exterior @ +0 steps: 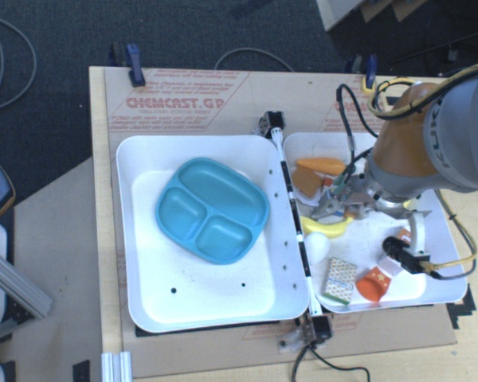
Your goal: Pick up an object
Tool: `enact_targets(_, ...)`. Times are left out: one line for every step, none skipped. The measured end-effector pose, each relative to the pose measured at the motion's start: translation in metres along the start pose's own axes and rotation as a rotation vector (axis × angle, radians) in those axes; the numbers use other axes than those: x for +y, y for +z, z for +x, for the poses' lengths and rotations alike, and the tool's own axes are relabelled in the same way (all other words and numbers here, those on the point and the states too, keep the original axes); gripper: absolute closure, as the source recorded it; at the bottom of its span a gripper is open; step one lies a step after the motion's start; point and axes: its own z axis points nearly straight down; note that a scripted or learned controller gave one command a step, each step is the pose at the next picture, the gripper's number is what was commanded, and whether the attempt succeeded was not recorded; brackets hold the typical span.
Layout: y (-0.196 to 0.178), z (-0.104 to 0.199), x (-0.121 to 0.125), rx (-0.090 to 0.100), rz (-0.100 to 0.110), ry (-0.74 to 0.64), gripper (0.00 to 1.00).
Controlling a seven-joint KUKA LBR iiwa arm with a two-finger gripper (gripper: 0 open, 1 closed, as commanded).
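Blue tray (213, 210), white bins (135, 237)

Arm (438, 134) hides right bin's (446, 293) middle; claw (337, 204) unclear

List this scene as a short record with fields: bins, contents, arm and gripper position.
left bin: holds a blue divided plate
right bin: orange item, yellow banana-like piece, white egg-shaped item, patterned packet, small red-orange item
arm: reaches in from the right over the right bin
gripper: low over the bin's upper left, beside the orange item and above the yellow piece
grasp: cannot tell
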Motion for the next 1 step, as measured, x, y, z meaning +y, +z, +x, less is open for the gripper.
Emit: enact_targets(0.0005,-0.0166,0.0756,0.003,0.023,0.002,0.00)
